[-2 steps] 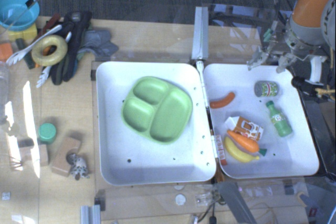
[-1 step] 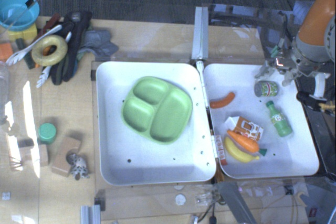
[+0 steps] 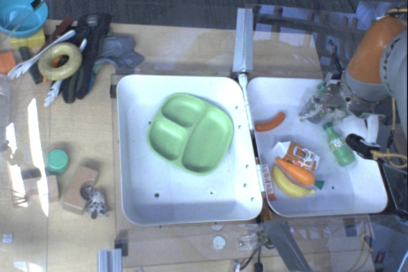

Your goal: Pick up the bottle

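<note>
The gripper (image 3: 317, 109) hangs empty with its fingers spread, just up-left of the green bottle (image 3: 338, 146); I'd bring it squarely over the bottle's middle before closing

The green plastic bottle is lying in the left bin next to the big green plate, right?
Not quite. The camera view shows the green plastic bottle lying in the right white bin, near the orange carrot and yellow banana. The big green divided plate sits alone in the left white bin.
</note>
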### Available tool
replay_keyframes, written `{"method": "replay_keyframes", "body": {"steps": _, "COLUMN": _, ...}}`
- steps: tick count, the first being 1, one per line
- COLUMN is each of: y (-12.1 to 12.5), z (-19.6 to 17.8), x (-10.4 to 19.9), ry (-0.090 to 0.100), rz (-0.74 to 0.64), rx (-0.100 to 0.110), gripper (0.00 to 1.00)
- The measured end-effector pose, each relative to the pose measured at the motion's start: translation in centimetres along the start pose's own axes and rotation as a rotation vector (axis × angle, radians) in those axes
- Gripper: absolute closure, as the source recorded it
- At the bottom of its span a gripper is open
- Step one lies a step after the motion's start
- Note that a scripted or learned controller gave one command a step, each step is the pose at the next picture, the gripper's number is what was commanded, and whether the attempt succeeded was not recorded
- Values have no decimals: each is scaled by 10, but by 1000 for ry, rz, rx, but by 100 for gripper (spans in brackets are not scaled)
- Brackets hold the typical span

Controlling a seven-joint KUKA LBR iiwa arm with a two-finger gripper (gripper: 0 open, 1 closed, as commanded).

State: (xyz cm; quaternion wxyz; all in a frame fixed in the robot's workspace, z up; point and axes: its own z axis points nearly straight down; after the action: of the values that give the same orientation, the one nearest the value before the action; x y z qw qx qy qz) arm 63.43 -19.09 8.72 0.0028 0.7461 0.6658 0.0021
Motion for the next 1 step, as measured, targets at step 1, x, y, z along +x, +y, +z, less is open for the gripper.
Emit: {"method": "replay_keyframes", "body": {"steps": 1, "y": 1, "z": -13, "x": 1, "ry": 1, "rz": -3, "rx": 2, "gripper": 100}}
